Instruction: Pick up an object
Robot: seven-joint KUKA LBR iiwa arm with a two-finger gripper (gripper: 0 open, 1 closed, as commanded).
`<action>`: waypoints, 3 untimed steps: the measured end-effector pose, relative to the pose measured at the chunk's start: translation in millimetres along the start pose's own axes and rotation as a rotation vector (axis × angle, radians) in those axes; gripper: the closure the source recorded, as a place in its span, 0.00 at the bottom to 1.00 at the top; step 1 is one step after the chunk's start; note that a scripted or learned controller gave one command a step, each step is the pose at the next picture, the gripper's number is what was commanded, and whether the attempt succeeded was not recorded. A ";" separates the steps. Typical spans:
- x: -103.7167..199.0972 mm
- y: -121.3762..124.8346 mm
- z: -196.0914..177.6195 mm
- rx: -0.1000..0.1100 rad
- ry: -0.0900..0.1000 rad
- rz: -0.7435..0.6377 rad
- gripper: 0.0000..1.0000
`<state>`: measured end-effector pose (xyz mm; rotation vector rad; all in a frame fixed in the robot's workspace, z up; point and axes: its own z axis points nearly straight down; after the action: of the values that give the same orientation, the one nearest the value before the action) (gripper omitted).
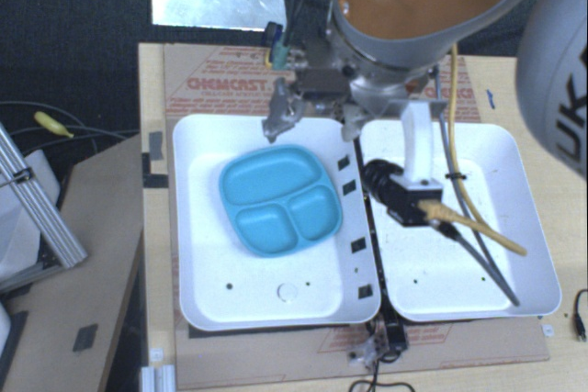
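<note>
Pincer: The grey two-finger pincer [312, 133] is seen at the far side of the left bin. Its fingers are spread wide apart, and nothing is held between them.
Pincer place: It is hung over the far edge of the plate. One fingertip [274, 131] is seen close to the plate's far left corner. Whether the plate is touched cannot be told.
Task's thing: A light blue plastic plate [280, 200] with three hollows is laid flat in the middle of the shallow white left bin [207, 289].
How it looks: The plate is shaped like a square with soft corners and is turned a little. One big hollow is at the far side and two small ones are at the near side. A raised rim is run all round it. It looks smooth and thin, so the rim is judged the best place for a pinch.
Done: Nothing is picked up yet. The pincer is placed near the plate.
Left: The fingers must be lowered, pressed onto the rim, and the plate must be lifted.
Around: The shallow white right bin [514, 197] is set just beside the left one.
</note>
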<state>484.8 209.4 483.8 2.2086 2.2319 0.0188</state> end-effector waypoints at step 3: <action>-99.8 26.1 27.2 0.001 -0.006 0.013 1.00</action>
<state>512.3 110.1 456.2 2.2204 2.2157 0.0116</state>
